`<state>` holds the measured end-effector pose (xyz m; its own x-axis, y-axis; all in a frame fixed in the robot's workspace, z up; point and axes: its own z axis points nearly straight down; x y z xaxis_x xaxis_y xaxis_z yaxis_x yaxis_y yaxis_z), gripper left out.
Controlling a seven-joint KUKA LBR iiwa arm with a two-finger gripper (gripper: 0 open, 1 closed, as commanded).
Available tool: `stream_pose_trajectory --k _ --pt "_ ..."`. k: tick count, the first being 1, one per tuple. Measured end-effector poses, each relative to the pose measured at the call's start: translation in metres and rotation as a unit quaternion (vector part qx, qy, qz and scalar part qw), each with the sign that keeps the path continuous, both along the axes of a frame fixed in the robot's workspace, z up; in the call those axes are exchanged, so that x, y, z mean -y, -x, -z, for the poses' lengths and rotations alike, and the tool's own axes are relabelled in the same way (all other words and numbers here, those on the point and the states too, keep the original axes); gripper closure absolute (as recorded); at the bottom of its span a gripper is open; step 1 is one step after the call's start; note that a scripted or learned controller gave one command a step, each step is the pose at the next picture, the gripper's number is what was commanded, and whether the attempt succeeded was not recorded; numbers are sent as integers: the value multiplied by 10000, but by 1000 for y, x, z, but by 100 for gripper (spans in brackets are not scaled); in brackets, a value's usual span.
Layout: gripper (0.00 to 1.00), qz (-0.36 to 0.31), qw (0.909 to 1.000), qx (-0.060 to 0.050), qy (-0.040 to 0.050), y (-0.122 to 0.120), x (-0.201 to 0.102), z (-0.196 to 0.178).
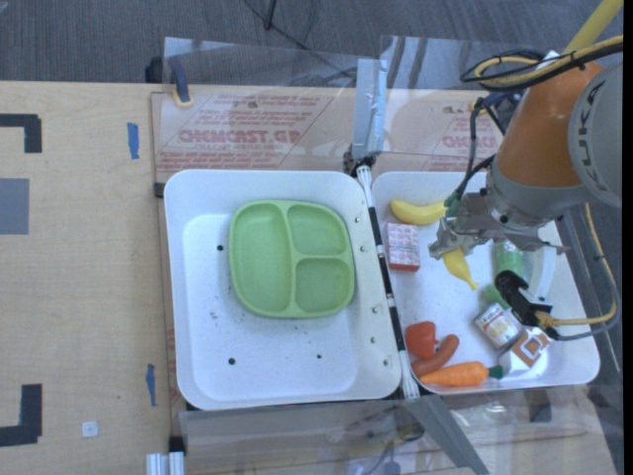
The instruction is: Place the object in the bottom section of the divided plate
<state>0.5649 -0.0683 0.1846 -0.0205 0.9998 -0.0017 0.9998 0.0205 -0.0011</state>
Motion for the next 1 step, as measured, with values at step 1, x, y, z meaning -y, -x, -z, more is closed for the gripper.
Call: stream_pose_trajectory --k 1 --pt "100 -404 9992 17 -2 5 -55 -41"
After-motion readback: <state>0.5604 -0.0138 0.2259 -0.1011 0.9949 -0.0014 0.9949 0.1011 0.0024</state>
